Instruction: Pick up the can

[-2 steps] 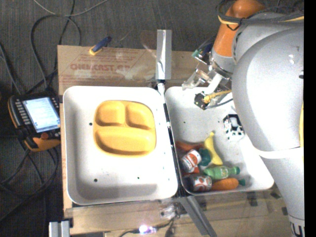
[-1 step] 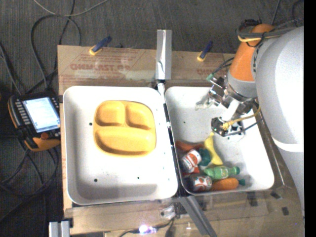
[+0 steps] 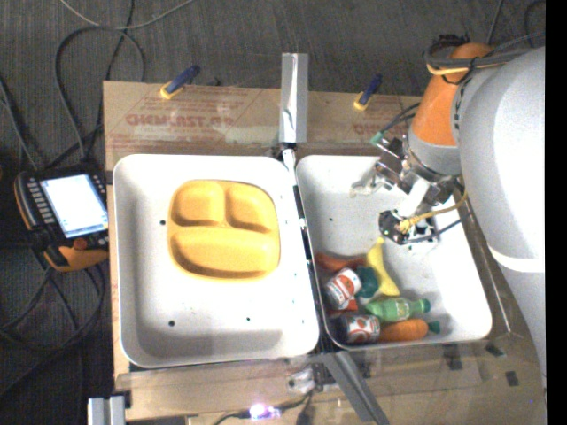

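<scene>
Well, can (image 3: 342, 288) lower-mid frame, hemmed by 2nd can (image 3: 361, 328), banana (image 3: 379, 259), green bottle (image 3: 399, 308); I see gripper (image 3: 383, 177) up-frame of them, arm (image 3: 438, 113) from rt edge, whether it's spread or closed, can't tell.

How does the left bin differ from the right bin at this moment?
The left bin holds one large yellow divided tray; the right bin holds several small things, among them a red-and-white can. The left bin's tray lies flat near its middle; the right bin's things are heaped at its near edge. Both are shallow and white.
</scene>
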`<state>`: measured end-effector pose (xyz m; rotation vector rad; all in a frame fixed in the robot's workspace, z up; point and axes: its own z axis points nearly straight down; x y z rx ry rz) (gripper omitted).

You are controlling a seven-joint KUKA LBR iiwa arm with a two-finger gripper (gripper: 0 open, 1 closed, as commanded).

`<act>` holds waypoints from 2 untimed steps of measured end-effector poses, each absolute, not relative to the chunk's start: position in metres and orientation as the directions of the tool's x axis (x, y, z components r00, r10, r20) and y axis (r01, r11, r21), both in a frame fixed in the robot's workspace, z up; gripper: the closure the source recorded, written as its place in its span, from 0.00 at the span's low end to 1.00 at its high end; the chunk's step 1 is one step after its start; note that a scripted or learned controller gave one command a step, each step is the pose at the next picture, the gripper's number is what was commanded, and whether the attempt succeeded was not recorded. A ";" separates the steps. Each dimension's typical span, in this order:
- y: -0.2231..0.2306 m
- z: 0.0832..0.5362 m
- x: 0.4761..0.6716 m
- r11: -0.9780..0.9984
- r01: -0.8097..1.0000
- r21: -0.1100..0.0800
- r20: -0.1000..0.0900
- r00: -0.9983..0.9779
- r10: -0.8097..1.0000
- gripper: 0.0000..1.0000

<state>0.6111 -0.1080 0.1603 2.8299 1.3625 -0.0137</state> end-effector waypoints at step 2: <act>-0.164 0.094 0.643 -0.579 0.815 -0.005 0.014 0.579 0.815 0.00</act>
